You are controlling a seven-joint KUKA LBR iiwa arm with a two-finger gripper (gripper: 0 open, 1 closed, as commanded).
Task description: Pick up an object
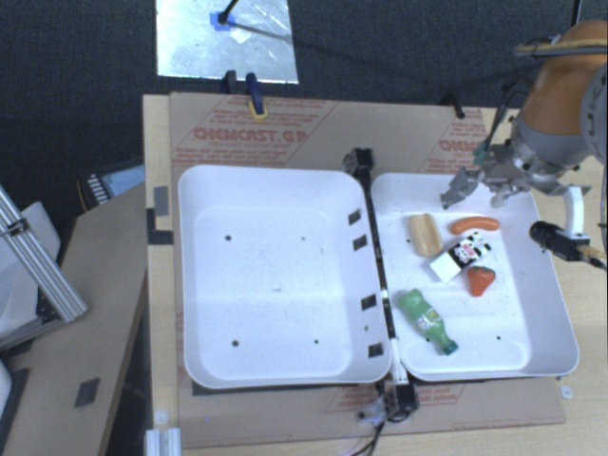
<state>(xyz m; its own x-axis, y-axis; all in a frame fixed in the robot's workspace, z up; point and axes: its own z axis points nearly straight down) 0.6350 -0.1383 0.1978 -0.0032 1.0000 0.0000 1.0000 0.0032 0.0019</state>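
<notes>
Above the right bin's (546,350) far edge my gripper (478,190) hung open and empty; the bread roll (424,234) lay just nearer the camera, its long axis pointing roughly away.

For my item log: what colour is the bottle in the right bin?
Green bottle, seen in the camera view.
</notes>
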